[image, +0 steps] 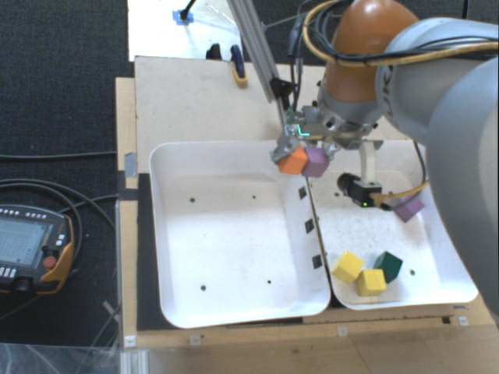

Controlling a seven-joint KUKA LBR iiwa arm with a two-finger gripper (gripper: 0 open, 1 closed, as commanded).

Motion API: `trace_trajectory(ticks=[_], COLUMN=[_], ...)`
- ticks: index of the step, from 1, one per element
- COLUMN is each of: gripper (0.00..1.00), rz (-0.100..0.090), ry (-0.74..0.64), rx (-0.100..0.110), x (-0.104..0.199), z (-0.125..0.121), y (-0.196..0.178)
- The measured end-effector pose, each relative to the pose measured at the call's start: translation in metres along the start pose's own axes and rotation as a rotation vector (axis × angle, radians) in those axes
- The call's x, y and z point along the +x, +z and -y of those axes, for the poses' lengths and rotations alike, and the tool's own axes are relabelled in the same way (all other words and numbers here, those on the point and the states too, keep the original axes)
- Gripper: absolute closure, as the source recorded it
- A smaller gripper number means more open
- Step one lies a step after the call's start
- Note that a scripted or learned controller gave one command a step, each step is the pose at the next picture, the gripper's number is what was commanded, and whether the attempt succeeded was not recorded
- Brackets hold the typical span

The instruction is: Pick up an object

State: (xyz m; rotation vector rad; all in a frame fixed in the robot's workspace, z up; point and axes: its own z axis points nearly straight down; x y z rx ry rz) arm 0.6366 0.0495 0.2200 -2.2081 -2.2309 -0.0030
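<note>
At five o'clock in the right bin (460, 287), two yellow blocks (348, 266) and a green block (389, 265) lie clustered. Toward twelve, over the bins' shared rim, the gripper (306, 153) hangs beside an orange block (293, 161) and a purple block (316, 162); whether either is pinched I cannot tell. It looks like the grasp-or-lift step, and the next move calls for a straight rise.

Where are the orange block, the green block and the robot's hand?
orange block (294, 161), camera view, its front face.
green block (390, 265), camera view, its top.
hand (306, 151), camera view, between its fingertips.
</note>
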Motion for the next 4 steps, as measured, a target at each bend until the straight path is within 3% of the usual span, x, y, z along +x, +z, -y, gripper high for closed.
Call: trace_trajectory(ticks=[1,2,3,4], gripper=[1.0,0.0,1.0,0.0], rz=[-0.001,0.0,-0.001,0.0], ry=[-0.002,-0.003,-0.006,-0.006], rx=[-0.001,0.0,-0.001,0.0], x=[0.0,0.0,0.0,0.0], z=[0.0,0.0,-0.001,-0.001], y=[-0.011,-0.01,-0.021,-0.02])
